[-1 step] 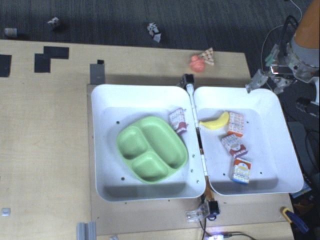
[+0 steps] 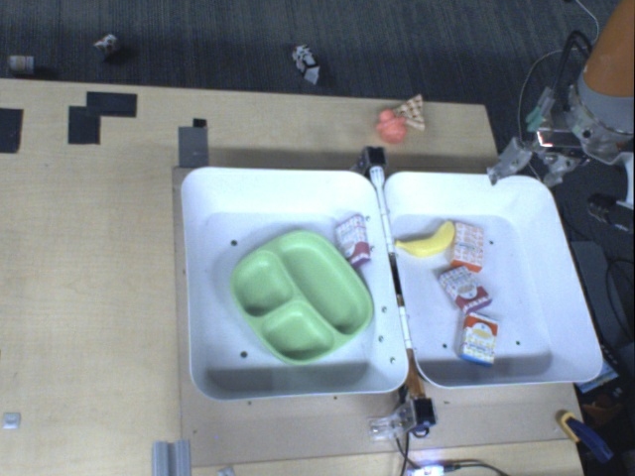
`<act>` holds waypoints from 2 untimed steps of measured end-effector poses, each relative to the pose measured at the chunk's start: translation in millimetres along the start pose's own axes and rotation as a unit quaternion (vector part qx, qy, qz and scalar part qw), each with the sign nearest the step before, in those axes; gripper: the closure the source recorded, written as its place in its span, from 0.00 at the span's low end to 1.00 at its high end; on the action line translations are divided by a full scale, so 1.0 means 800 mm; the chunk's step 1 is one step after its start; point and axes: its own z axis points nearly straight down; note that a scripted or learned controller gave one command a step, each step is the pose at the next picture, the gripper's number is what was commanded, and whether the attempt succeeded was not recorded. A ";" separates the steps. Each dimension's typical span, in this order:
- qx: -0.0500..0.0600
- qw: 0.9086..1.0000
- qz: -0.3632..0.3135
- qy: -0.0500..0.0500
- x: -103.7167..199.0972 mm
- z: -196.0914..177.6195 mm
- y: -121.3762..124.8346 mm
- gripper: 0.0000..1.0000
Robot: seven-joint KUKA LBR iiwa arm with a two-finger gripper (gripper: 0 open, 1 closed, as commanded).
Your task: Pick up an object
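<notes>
Camera view puts the gripper (image 2: 518,157) at the upper right, off the right bin's (image 2: 566,266) corner — whether it is open I cannot tell. Nothing looks lifted; the banana (image 2: 428,241) and cartons (image 2: 466,291) lie inside — reach and grasp remain.

Robotics lab: bench (image 2: 89,266); white bins (image 2: 213,365); cabling (image 2: 556,67).

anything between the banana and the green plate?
Yes: in the camera view, a small red-white carton by the divider sits between the banana and green plate.
</notes>
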 end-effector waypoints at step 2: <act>0.000 1.000 0.001 0.000 0.002 0.157 0.009 0.00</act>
